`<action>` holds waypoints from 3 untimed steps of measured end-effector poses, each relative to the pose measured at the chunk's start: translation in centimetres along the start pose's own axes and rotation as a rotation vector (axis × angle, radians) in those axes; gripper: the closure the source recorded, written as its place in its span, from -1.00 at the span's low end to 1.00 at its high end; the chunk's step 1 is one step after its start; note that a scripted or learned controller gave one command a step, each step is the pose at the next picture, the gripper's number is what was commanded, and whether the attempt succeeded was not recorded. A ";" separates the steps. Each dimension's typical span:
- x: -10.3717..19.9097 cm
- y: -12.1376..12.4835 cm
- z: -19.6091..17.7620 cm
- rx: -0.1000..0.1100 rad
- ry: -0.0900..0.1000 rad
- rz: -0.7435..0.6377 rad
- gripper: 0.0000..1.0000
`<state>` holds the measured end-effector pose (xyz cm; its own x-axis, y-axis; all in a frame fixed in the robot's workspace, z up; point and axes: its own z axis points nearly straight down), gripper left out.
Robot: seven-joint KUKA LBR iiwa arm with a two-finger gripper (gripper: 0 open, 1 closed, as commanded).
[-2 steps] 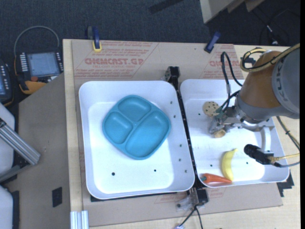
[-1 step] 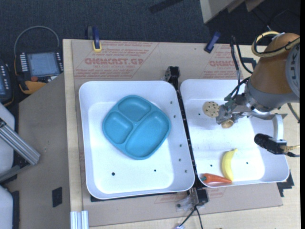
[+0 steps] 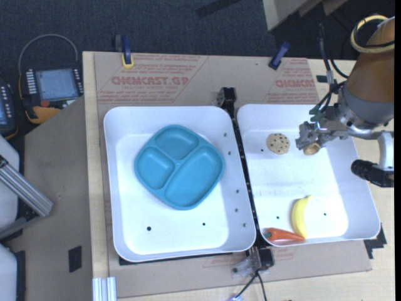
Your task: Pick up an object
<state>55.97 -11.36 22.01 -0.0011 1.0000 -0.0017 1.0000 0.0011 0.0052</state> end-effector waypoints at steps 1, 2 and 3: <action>0.0 0.1 -1.9 0.002 0.000 0.000 1.00; 6.0 -0.6 -1.1 0.008 0.004 -0.003 1.00; 11.7 -2.6 -1.1 0.009 0.003 -0.003 1.00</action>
<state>53.32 0.32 23.08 -0.0039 1.0000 0.0017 1.0000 0.0039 -0.0039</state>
